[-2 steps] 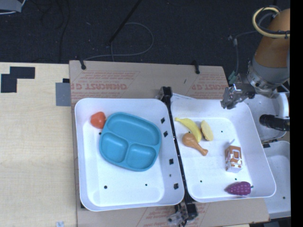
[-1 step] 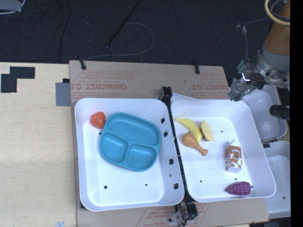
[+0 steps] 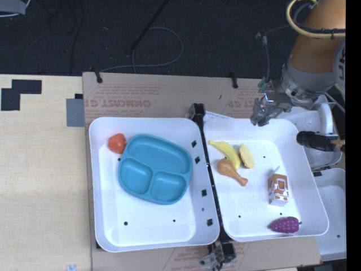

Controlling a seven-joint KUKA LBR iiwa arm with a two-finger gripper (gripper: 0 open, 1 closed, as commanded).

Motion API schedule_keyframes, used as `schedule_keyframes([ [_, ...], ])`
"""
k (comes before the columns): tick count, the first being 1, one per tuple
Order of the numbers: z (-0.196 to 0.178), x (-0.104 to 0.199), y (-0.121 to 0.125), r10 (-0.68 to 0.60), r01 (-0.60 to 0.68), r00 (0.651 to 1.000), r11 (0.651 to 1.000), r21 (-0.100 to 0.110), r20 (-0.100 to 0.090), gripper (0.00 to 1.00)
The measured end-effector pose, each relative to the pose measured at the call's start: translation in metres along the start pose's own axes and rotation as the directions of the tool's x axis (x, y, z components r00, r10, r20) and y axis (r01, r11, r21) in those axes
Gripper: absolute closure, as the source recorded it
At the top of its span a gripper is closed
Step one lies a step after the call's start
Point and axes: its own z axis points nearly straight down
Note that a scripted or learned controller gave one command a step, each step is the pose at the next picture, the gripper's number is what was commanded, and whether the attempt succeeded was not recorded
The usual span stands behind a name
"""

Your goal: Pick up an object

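Camera view gives you one banana (image 3: 224, 149), one carton (image 3: 278, 189), one grape bunch (image 3: 284, 225); gripper (image 3: 263, 117) grasp state unreadable.

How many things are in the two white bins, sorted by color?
Yellow: 2, the banana and the yellow slice
Orange or red: 3, the tomato, the drumstick and the carton
Blue: 1, the divided plate
Purple: 1, the grapes
Total: 7

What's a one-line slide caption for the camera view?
Arm's tool hovers at the right white bin's far rim, above yellow toy banana; blue divided plastic plate and red tomato in the left white bin.
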Motion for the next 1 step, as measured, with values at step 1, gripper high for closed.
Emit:
schedule_keyframes([
  [1, 0.0183, 0.0559, -0.0164, 0.001, -0.001, 1.000, 1.000, 0.002, 0.000, 1.00],
])
